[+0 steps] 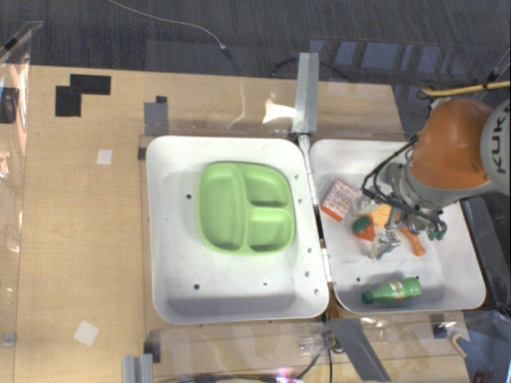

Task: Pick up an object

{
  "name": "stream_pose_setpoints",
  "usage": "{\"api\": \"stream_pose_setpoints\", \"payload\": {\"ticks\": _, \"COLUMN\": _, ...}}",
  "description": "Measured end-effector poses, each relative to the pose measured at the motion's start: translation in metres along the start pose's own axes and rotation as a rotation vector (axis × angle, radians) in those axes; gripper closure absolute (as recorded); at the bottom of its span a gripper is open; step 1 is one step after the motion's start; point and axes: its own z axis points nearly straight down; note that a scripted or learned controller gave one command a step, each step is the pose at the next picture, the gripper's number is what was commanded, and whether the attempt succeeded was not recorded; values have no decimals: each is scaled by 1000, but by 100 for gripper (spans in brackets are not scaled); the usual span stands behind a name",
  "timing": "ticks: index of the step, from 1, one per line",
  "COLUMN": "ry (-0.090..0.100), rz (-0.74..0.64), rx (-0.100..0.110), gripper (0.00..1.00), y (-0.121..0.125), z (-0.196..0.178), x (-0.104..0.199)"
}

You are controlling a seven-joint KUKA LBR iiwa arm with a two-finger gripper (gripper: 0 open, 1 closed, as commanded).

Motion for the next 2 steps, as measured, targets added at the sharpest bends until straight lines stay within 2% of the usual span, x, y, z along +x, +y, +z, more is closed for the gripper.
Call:
{"api": "stream_pose_setpoints", "payload": {"ticks": 1, "ry": -9, "rz": -6, "rx": 2, "gripper": 100, "y": 2, "z": -13, "x": -4}}
{"api": "stream_pose_setpoints", "payload": {"ticks": 2, "ry": -6, "rz": 265, "rx": 0, "gripper": 100, "y": 54, "z": -93, "x": 41}}
